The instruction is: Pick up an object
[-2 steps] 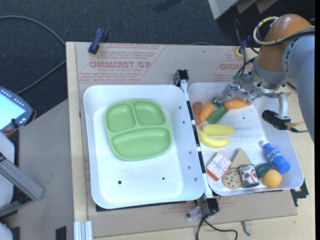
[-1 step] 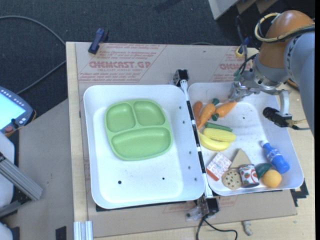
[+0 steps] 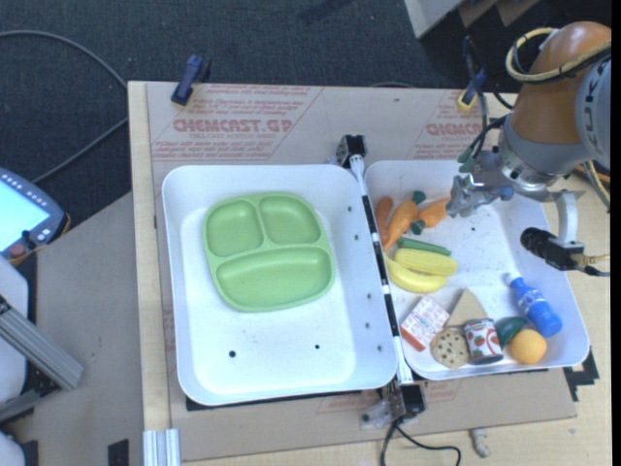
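2 white bins are seen on the worktop [image 3: 243,124]. The gripper [image 3: 464,200] is lowered into the right bin [image 3: 572,343], just beside a carrot [image 3: 434,212] near its back wall; whether anything is gripped cannot be told. A green divided plate [image 3: 269,250] lies in the left bin [image 3: 194,357].

In the left white bin [image 3: 184,289] a green three-compartment plastic tray [image 3: 269,250] lay toward the back. In the right white bin [image 3: 572,343], my gripper [image 3: 466,197] hung beside the orange toy carrots [image 3: 398,216]; a yellow banana [image 3: 415,278] lay before them.
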